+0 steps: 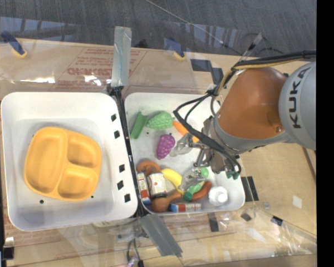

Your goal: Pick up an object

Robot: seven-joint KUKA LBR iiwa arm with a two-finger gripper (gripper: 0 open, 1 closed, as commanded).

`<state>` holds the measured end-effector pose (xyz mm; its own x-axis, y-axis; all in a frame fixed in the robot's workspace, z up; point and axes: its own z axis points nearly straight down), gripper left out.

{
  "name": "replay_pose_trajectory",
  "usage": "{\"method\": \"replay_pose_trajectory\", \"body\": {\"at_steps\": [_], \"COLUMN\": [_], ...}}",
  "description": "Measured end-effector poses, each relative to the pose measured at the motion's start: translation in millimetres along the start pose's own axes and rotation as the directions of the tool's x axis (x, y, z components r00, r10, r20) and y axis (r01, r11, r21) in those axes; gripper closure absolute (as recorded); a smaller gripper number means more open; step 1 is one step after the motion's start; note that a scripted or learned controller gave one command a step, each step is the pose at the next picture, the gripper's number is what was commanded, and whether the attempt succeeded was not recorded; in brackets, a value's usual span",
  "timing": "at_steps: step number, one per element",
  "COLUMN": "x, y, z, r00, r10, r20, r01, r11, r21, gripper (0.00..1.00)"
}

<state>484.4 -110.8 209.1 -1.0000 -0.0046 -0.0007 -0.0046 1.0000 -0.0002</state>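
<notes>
Two shallow white bins sit side by side on a bench covered in clear plastic sheeting. The left bin (11,166) holds a yellow plastic tray (62,163) with three compartments, lying flat, a little to the left of the bin's middle.

A strip of grey tape (121,49) runs from the far edge of the bench down to the join between the bins.

The right bin (156,102) holds a scatter of small toy foods. At its far left a green stick-shaped piece (137,125) lies tilted, with a leafy green toy vegetable (161,120) just to its right. Nearer and slightly right is a purple bunch of grapes (165,146). An orange carrot-like piece (181,128) lies beside the arm's cables.

Along the near side of the right bin the toys crowd together: a small can with a red and white label (142,186), a brown piece (149,166) just beyond it, a yellow banana (172,177), a red and green item (197,191), and a white round object (218,196) in the near right corner.

The grey arm (300,107), with its broad orange band (250,107), reaches in from the right and hangs over the right half of this bin. Its gripper (197,174) points down among the crowded toys, between the banana and the red and green item, and a small green bit sits at the fingertips. Whether the pincer is spread or pressed together cannot be told from here
</notes>
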Motion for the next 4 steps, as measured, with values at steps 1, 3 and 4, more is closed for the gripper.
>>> {"method": "replay_pose_trajectory", "body": {"at_steps": [1, 3, 4], "x": [-3.1, -73.2, -54.3], "y": [5.8, 10.3, 4.0], "z": [83.8, 110.1, 112.2], "r00": [0.984, 0.999, 0.982], "r10": [-0.178, -0.047, 0.187], "r20": [-0.001, 0.011, 0.007], "r01": [0.178, 0.047, -0.187], "r11": [0.984, 0.999, 0.982], "r21": [-0.001, 0.002, -0.001], "gripper": [0.0, 0.0, 0.0]}}
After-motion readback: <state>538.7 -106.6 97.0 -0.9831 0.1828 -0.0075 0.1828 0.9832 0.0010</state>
